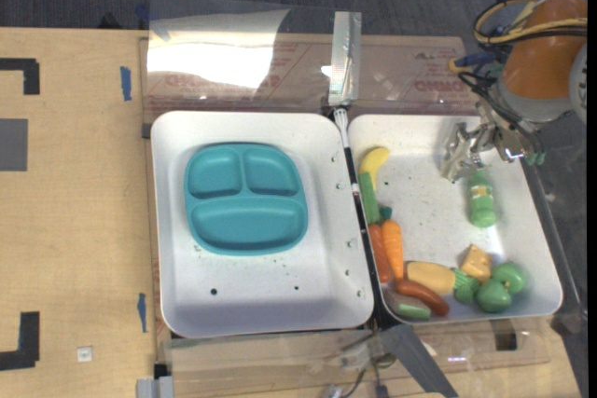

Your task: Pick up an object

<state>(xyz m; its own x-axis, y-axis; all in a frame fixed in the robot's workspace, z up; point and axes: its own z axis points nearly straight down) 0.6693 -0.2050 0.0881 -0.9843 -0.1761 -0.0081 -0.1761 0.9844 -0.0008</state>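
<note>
The tool [464,154] hangs over the upper right part of the right bin [420,200], its metal fingers pointing down and left from the grey wrist, with the orange band [541,61] of the arm above it near the right edge of the view. Whether the fingers stand apart or together cannot be told — they blur into a tangle of shiny metal, and nothing shows clearly between them. Just below and to the right of the tool lies a green bottle [481,200] with a pale label, lying lengthwise on the bin floor, close to the tool but whether touching it is not clear.

Further out, the other toys crowd the bin's left wall and bottom edge: a yellow banana [373,160] at the top of the wall, a green pod [369,199] just under it, then an orange carrot [393,247] beside a second orange piece [381,256]. Along the bottom lie a yellow corn cob [431,275], a red sausage [422,295], an orange wedge [476,263] and two green apples [500,286] touching each other in the lower right corner.

The left bin [187,294] holds a teal divided plate [246,199] — three compartments, lying flat near its middle. Both bins sit on the table [65,200], with a clear plastic sheet [224,51] behind them.
</note>
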